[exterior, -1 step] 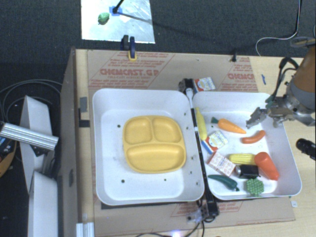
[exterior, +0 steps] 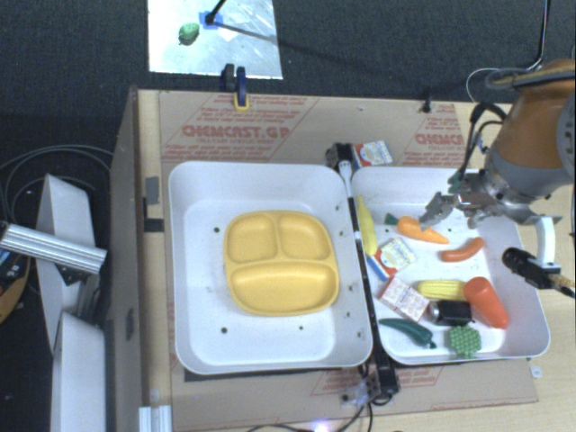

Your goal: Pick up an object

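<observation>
I see a carrot lying flat near the top of the right bin, orange with a green stem end pointing left. A sausage lies just beside it, lower right.

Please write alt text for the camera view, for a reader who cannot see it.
A grey and orange robot arm's hand hovers just above a toy carrot in the right white bin, among toy foods such as a sausage and corn. The left bin holds a yellow divided tray.
</observation>
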`<state>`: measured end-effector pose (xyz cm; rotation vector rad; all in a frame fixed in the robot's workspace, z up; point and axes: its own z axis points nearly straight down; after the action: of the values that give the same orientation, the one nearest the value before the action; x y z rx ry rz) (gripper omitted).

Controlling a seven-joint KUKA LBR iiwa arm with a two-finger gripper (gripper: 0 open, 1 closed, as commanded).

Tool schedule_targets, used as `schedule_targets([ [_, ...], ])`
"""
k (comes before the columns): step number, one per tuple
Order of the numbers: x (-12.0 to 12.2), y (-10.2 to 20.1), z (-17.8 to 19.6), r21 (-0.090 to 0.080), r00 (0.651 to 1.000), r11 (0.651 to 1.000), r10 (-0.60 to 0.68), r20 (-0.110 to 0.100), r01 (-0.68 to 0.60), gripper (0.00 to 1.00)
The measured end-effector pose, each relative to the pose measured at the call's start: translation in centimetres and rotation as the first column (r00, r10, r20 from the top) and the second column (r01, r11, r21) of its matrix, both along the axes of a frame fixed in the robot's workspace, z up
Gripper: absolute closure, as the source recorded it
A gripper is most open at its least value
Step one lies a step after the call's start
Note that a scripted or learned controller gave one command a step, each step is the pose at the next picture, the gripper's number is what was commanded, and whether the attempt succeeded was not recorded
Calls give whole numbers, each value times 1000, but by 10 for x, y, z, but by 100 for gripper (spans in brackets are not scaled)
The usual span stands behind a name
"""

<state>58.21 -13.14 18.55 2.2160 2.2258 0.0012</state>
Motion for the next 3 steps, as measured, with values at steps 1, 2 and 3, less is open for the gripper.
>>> schedule_targets([
  [1,25,8,-62,0,1000,1000,0,-2,0,0],
  [2,13,-10,-99,-2,1000,1000,-3,5,3,0],
  [3,85,-18,-36,-2,1000,1000,1,5,-1,0],
])
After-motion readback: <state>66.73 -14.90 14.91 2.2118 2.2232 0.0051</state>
